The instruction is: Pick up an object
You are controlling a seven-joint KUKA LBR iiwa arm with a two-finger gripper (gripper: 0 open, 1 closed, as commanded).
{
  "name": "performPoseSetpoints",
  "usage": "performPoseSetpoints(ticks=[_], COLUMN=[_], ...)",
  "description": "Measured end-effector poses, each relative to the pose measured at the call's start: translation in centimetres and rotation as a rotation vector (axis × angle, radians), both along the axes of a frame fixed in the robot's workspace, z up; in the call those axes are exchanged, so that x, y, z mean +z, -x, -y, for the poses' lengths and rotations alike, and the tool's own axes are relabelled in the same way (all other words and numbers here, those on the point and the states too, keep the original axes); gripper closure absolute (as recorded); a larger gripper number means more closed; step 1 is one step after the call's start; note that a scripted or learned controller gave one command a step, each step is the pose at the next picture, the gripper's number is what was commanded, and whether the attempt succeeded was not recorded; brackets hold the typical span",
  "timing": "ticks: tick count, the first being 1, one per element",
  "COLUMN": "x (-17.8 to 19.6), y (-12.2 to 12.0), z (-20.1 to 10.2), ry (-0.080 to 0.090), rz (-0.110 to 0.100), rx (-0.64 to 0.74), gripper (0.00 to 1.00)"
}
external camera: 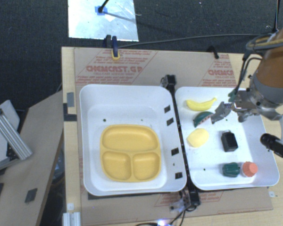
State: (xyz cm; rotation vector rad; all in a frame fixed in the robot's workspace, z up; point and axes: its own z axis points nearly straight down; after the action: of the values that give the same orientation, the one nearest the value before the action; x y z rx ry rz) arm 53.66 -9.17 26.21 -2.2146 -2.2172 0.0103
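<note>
Nothing lifted yet: my gripper hangs spread and empty by the green piece near the right bin's far edge

You see a yellow three-compartment plastic tray lying in the left white bin. Behind the bins, a shiny metal sheet lies on dark carpet.
</note>
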Motion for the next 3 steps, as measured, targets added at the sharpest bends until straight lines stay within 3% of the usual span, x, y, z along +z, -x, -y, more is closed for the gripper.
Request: performPoseSetpoints(ticks=[1,3], x=[0.6,-9.1], y=[-0.2,-1.1], z=[0.0,-0.1], ry=[0.001,0.001], rz=[0.012,0.008], rx=[0.002,0.000], gripper=[0.00,0.00])
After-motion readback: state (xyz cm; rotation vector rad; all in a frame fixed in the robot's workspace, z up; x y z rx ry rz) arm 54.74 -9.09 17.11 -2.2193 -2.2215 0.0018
